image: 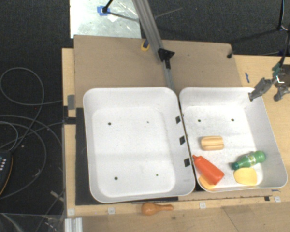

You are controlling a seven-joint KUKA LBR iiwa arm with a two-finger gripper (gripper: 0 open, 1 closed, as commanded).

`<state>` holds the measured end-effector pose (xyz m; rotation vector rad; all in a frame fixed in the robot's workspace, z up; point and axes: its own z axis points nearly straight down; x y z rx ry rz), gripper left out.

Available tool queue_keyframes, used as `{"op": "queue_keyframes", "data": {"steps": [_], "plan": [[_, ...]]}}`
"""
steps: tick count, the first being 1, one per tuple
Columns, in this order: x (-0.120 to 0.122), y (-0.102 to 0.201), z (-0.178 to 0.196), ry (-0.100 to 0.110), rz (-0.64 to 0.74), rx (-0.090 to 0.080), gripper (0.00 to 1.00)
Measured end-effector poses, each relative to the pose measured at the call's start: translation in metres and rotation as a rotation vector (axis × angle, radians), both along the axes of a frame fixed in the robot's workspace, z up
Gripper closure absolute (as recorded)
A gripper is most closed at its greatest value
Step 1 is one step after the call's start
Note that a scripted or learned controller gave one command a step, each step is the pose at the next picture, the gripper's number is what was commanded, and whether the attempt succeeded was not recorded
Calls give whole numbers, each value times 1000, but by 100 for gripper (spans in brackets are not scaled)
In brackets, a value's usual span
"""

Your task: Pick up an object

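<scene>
I see the left bin (130, 144) bare, then in the right bin (222, 112) a hot dog (212, 142), carrot (208, 169), green bottle (249, 160), and lemon (245, 176) toward five o'clock. My gripper (269, 90) hovers spread open, holding nothing, at two o'clock.

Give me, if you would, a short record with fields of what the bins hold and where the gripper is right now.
left bin: white, shallow
right bin: hot dog bun near the middle; orange bottle at the front left corner; green bottle toward the front right; yellow lemon just in front of the green bottle
outside the bins: brown pear-shaped toy on the bench in front of the bins
gripper: open, above the back right corner of the right bin, holding nothing
</scene>
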<state>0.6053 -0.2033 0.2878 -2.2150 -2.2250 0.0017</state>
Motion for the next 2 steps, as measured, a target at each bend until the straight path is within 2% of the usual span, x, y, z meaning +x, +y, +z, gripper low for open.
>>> {"op": "queue_keyframes", "data": {"steps": [1, 2], "plan": [[1, 0, 3, -4, 2, -2, 0], [-2, -5, -58, 1, -5, 0, 0]]}}
